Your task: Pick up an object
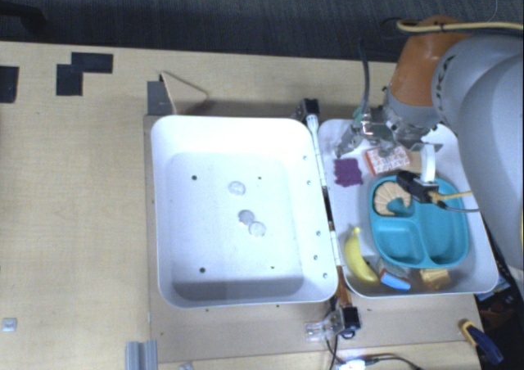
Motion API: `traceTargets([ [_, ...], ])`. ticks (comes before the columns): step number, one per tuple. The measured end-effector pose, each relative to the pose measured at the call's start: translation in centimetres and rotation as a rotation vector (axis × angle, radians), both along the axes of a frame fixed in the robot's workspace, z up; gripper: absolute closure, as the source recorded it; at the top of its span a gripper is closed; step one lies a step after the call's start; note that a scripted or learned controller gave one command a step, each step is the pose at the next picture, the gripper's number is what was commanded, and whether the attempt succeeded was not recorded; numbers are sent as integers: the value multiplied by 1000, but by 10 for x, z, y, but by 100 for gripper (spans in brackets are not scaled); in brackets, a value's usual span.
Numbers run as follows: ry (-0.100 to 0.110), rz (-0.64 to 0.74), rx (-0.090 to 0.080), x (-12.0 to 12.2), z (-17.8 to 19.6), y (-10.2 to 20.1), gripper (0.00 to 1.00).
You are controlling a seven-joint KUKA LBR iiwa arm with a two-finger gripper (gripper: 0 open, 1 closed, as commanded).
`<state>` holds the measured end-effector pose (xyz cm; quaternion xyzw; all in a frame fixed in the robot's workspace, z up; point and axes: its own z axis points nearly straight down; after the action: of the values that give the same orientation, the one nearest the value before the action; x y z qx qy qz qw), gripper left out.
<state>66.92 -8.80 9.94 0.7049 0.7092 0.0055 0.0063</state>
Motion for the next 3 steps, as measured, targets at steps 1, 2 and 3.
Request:
traceTargets([
  [1, -3, 4, -1, 1, 11, 1, 100],
  [2, -3, 4, -1, 1, 11, 1, 0],
  [3, -5, 1, -2, -18, 0, -10, 0],
])
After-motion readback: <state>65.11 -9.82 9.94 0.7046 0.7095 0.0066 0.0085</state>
